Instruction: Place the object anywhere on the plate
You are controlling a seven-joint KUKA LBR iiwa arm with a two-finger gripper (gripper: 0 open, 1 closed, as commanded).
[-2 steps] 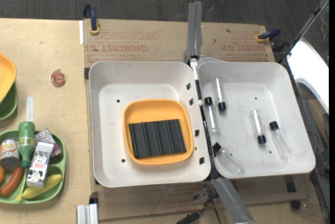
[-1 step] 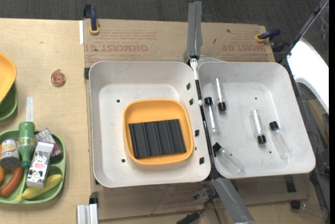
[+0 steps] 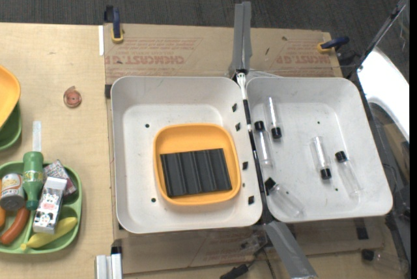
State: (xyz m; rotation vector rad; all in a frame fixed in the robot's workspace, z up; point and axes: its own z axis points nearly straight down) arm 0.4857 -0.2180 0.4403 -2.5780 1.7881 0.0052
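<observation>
Two shallow white bins are seen side by side, the left bin (image 3: 120, 154) and the right bin (image 3: 368, 134). One orange plate (image 3: 195, 132) lies in the left bin, and one dark ribbed block (image 3: 196, 173) lies flat on its middle. Five clear capped tubes (image 3: 320, 156) are scattered in the right bin, with bare floor between them. One green tray of toy food (image 3: 71, 222) stands well apart on the left. The gripper's state cannot be told.

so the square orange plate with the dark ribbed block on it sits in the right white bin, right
Not quite. The camera view shows the square orange plate, with the dark ribbed block on it, in the left white bin. The right white bin holds clear black-capped tubes.
</observation>
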